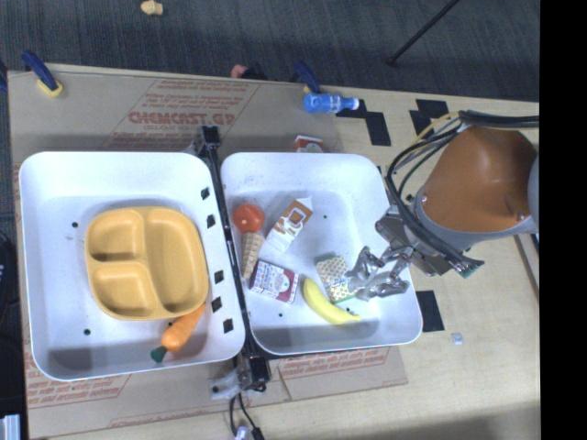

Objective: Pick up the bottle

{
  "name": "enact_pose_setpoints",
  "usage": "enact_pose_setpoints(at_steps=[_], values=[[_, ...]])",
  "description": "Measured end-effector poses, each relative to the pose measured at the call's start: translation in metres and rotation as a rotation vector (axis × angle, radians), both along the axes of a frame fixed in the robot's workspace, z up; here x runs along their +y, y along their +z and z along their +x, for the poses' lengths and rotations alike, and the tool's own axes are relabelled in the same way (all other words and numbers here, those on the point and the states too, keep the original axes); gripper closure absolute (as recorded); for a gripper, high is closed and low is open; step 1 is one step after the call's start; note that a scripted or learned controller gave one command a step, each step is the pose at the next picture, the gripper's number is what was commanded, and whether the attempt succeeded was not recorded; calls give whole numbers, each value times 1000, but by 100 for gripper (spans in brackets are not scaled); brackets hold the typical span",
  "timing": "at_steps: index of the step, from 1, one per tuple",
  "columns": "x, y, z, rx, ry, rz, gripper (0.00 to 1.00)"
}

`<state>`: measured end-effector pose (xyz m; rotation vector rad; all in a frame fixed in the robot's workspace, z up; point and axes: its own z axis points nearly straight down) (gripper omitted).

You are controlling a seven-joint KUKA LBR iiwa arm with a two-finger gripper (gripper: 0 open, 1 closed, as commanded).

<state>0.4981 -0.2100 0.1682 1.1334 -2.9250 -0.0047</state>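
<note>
A light wooden bench (477,374) carries a brown cardboard sheet (183,108) printed in red. Black tape patches (374,126) mark the benchtop. Beyond lies dark grey carpet (229,16) crossed by a thin black rod (440,16).

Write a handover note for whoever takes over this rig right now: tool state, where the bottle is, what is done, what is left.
Tool: low in the right white bin, at its right side, just beside the small patterned packet and the yellow banana. Nothing visibly held.
Small blue plastic bottle: lying on the cardboard sheet behind the right bin, outside both bins, apart from the tool.
Done: nothing; bottle not picked up.
Left: bring the tool out of the bin to the bottle, grasp it and lift.
</note>
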Motion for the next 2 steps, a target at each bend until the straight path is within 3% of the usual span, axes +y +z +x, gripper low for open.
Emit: enact_pose_setpoints(at_steps=[1, 2], values=[[0, 18, -11, -6, 390, 0, 100], [-1, 47, -21, -7, 277, -1, 100]])
